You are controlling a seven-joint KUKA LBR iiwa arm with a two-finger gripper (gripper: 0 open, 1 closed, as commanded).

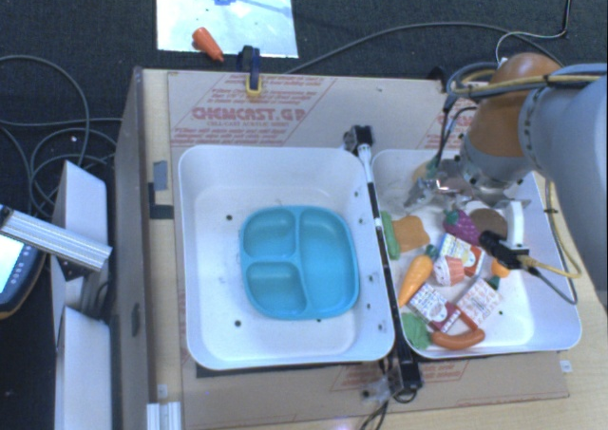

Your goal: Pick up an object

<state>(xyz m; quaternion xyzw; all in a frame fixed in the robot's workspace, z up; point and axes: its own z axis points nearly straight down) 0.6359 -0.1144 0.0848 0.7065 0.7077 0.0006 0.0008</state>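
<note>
Reaching from the right, the arm (532,124) hangs its hand (439,183) over the right bin (556,319), above toys (446,271); grip state cannot be told. Left bin (199,229) holds a blue tray (299,262). Red lettering on the surface (249,115) is blurred.

A heap of small toy foods lies in the right bin (551,319): an orange carrot (415,276) slanting at the left, a purple grape bunch (463,226), a red sausage (458,337) curved along the near wall. Little printed packets (478,300) lie flat among them, touching one another.
</note>
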